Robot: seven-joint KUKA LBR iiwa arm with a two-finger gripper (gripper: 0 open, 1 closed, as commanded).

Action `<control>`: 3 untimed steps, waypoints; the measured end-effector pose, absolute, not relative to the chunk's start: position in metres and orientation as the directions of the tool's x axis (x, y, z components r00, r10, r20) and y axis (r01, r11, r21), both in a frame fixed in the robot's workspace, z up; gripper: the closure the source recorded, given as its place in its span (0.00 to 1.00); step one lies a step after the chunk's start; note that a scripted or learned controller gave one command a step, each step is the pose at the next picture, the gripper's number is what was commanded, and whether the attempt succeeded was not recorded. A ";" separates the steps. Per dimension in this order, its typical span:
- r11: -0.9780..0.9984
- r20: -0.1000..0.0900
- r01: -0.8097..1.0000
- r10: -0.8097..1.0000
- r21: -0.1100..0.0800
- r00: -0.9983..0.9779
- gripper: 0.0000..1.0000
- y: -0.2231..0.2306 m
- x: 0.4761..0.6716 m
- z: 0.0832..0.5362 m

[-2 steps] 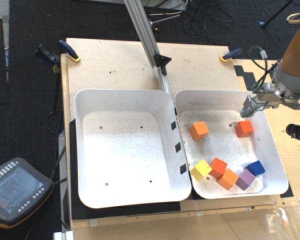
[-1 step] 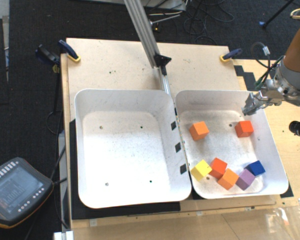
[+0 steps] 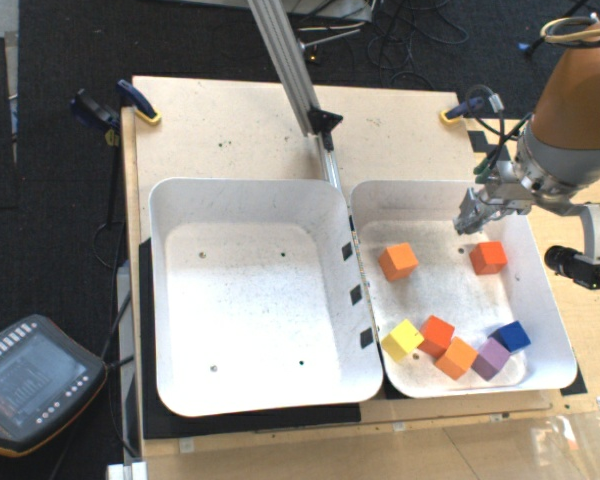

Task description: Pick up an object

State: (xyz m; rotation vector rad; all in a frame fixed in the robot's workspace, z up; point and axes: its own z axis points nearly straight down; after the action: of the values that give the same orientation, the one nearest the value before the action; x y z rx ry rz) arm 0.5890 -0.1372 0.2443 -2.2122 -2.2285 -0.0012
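Seven small blocks in right bin (image 3: pixel 540 298), none picked yet. Nearest the camera, a tight cluster by the front wall: yellow block (image 3: pixel 402 339), red-orange block (image 3: pixel 437 332), orange block (image 3: pixel 456 357), purple block (image 3: pixel 492 357), blue block (image 3: pixel 510 336), all touching or just beside one another. Probably light, rigid, flat-faced; likely wood or foam, easy to pinch across two parallel faces. Cluster leaves little finger room; better candidates farther back. Lone orange block (image 3: pixel 399 260) sits mid-bin, clear on all sides. Red block (image 3: pixel 488 257) sits just below end effector (image 3: pixel 477 211), apart from it. End effector hovers over the bin's far right, holding nothing visible; can't tell how far open, tips too dark and small to read. Left bin (image 3: pixel 180 208) beside it. Arm cut off at right edge. Tabletop (image 3: pixel 230 118) behind, clamps at far corners.
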 end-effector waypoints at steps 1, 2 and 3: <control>0.008 0.001 1.000 1.000 0.002 -0.008 1.00 -0.083 0.603 0.249; 0.008 0.001 1.000 1.000 0.001 -0.008 1.00 -0.037 0.607 0.254; 0.008 0.001 1.000 1.000 0.000 -0.008 1.00 0.010 0.606 0.254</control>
State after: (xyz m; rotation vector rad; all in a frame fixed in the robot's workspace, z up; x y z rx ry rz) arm 0.6060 0.0099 0.2538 -2.2119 -2.2296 -0.0015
